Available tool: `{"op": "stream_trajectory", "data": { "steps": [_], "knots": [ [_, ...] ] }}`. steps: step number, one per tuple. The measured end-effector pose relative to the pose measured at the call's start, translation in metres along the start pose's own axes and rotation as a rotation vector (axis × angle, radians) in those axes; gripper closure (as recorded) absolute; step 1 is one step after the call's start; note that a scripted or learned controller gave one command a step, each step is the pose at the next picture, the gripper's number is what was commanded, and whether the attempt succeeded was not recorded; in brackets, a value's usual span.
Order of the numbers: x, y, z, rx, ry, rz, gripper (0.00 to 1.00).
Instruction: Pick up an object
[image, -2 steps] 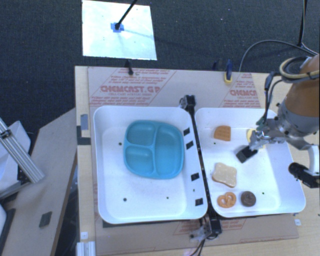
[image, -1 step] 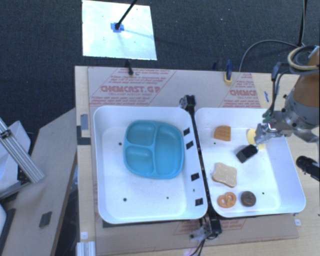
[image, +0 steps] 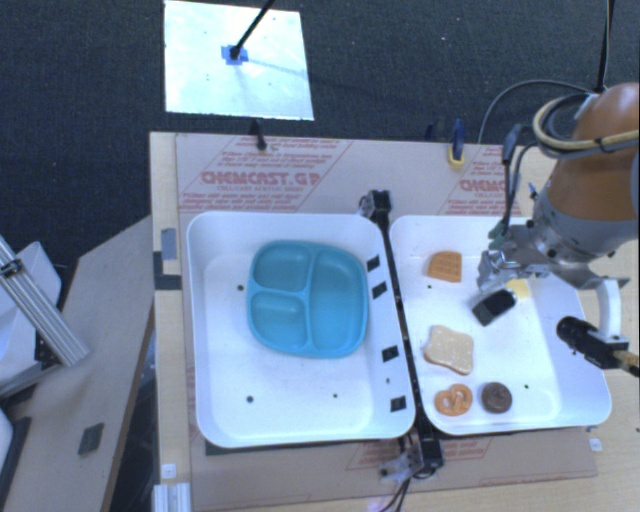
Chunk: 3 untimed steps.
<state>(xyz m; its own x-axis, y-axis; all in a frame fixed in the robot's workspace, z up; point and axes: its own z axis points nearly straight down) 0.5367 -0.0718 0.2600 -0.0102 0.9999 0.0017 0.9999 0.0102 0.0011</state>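
Toast slice (image: 449, 349) lies flat in the right bin (image: 570, 400), below my gripper (image: 494, 297); whether that is apart or together I cannot tell. Judging it light, stiff, thin: I'd pinch across its edges.

Two bins side by side on surface (image: 250, 165). Left bin (image: 215, 400) holds a divided plate (image: 305, 298). Right bin (image: 570, 385): cracker (image: 445, 266) at back, bread (image: 449, 349) mid, pretzel (image: 454, 400) and cookie (image: 496, 397) at front.
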Motion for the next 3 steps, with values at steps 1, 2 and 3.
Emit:
{"op": "stream_trajectory", "data": {
  "steps": [1, 2, 3],
  "knots": [
    [0.059, 0.007, -0.001, -0.001, 0.000, -0.001, 1.00],
    [0.109, -0.001, 0.011, 0.001, 0.001, 0.000, 1.00],
    [0.165, 0.013, 0.024, 0.000, 0.001, -0.001, 1.00]
  ]
}}
